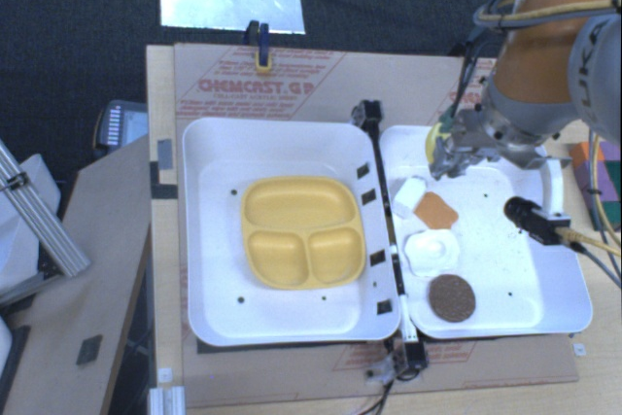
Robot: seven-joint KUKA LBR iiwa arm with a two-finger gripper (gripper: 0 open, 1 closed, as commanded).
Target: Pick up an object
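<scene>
In the right bin (544,306) lie a white block (408,197), an orange square piece (436,211), a white round-edged piece (431,251) and a brown round disc (452,297). A yellow thing (431,143) shows at the bin's far left, partly hidden behind the gripper. My gripper (445,165) hangs over the far part of the right bin, just right of the white block and above the orange piece. Nothing visible sits between its fingers.
The left bin (209,209) holds a yellow divided tray (301,231). A black clip strip (381,209) runs between the two bins. Both bins rest on a cardboard sheet (282,83) with a yellow clamp (262,49) at its far edge.
</scene>
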